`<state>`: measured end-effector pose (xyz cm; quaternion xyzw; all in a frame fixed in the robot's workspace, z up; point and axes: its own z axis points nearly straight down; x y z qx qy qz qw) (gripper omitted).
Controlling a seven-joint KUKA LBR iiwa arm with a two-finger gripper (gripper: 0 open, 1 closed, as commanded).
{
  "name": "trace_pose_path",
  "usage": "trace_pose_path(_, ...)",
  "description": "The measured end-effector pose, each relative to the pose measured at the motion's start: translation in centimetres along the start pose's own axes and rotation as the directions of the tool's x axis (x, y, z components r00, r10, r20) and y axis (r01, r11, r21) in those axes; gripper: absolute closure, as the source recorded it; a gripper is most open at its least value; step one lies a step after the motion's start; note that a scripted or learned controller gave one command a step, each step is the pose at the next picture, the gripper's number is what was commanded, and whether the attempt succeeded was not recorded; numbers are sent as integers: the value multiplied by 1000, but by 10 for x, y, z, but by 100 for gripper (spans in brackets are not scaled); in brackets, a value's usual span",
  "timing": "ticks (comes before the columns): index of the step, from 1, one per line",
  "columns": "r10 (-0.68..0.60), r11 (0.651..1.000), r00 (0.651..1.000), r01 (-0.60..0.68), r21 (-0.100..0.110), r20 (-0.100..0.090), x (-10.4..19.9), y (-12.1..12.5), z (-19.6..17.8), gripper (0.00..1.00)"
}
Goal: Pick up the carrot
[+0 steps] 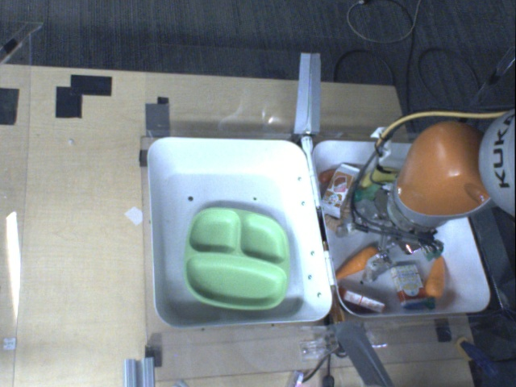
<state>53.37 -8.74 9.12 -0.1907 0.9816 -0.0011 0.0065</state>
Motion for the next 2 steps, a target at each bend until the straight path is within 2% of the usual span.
trace_pose_path(1, 5, 1000, 1000, -5, 2, 8, -3, -1, -13, 100)
trace_pose_path(2, 0, 1000, 1000, 0, -1, 0, -59, -5, -121, 100)
